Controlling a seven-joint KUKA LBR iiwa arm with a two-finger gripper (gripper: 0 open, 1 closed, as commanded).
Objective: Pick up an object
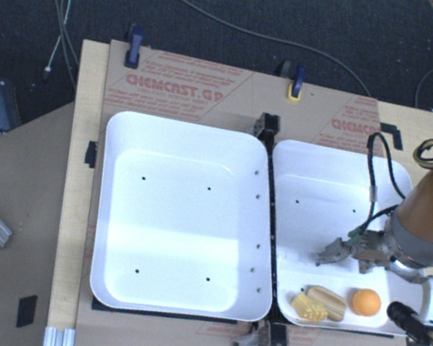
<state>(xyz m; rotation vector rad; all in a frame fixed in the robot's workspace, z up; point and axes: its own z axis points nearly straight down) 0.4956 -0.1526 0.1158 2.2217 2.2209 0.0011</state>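
- Nearest the camera, along the front edge of the right bin (340, 177), lie three small pieces of what look like toy food: a yellow corn cob (308, 308), a tan bread roll (328, 298) touching it, and an orange ball-shaped fruit (366, 302) just beside the roll.
- Left bin (114, 191) sits flush against the right one, the two meeting along a dark seam.
- Gripper (335, 254) hangs above the right bin's floor, behind the food and apart from it; I cannot tell how its fingers stand, since the dark metal blurs together from this angle, and nothing shows between them.
- Judging by look, all three pieces are light, rigid plastic, so weight is no concern, but smooth skins may slip.
- Orange fruit seems the easiest target: it stands free on its right side, though a round shape can roll away unless pinched across its middle.
- Roll and cob crowd each other, so a finger may not fit between them; gripping the roll across its short width looks better.
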